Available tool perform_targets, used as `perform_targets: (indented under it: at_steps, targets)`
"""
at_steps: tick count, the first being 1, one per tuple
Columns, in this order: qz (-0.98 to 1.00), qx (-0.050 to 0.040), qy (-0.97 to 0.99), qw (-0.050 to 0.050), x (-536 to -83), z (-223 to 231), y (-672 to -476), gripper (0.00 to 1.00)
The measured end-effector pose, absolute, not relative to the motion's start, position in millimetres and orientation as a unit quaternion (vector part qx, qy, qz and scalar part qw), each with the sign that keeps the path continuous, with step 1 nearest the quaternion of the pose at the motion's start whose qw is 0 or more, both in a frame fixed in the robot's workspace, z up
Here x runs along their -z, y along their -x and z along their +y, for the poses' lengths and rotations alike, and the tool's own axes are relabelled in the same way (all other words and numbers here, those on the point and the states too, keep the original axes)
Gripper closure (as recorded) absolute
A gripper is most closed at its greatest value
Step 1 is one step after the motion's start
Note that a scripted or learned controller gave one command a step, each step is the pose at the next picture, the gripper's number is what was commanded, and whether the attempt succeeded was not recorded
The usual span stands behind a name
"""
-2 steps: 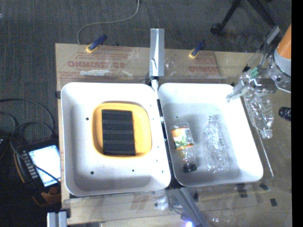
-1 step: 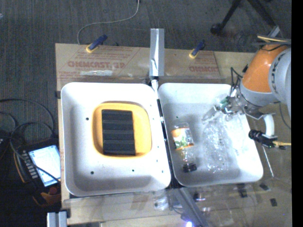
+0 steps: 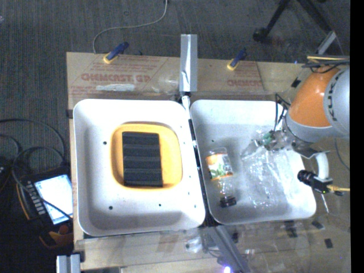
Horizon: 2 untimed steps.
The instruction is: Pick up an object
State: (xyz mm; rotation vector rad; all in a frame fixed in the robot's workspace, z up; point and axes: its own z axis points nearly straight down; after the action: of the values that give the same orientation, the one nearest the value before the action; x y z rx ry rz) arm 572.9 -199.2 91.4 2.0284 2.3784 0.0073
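Right bin (image 3: 250, 110): small labelled bottle (image 3: 219, 166) near its left wall, crumpled clear plastic (image 3: 263, 169) beside it; gripper (image 3: 274, 141) over the plastic, state unreadable. Risk: thin film slipping free, judging by its crinkled sheen

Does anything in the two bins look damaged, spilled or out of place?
Nothing looks spilled. In the right bin a clear plastic bottle lies on its side, cap toward the near edge, beside crumpled clear plastic wrap. The yellow and black sponge lies flat in the left bin.
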Motion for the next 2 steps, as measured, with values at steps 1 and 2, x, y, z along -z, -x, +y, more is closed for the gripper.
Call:
perform_targets:
  at_steps: [1, 2]
  targets:
    - [0.800, -0.0029, -0.600, 0.010, -92, -191, -535.8, 0.00]
    - [0.800, -0.0048, -0.600, 0.011, -102, -191, -537.3, 1.00]
